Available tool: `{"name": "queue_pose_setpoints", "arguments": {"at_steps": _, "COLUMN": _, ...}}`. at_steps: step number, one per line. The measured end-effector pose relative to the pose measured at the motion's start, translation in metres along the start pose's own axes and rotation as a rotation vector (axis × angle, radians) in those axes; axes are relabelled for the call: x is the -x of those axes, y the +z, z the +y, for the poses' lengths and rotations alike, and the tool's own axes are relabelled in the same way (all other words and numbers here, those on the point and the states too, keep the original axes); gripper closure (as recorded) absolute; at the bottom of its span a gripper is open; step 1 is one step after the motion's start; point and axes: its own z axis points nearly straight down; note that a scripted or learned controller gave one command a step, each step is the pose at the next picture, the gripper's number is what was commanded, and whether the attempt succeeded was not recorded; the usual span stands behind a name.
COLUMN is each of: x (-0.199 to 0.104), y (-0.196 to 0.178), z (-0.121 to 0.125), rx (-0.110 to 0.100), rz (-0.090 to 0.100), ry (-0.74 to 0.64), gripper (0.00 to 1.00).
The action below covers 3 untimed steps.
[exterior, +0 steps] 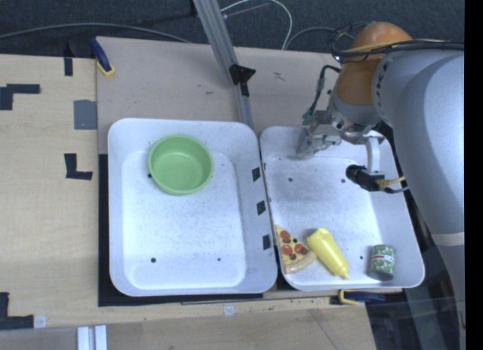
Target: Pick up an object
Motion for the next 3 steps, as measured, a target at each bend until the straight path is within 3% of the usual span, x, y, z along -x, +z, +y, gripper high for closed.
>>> {"name": "queue_pose_setpoints", "arguments": {"at_steps": 1, "x": -0.005, "y": -0.062, "z": 0.005, "rx": 0.013, "rz": 0.001, "ry": 0.001, "gripper": 1.0}}
{"name": "queue_pose_setpoints", "arguments": {"at_steps": 3, "x": 0.0, "y": -0.172, "z": -0.002, "rx": 0.014, "rz": 0.001, "ry": 0.001, "gripper": 1.0}}
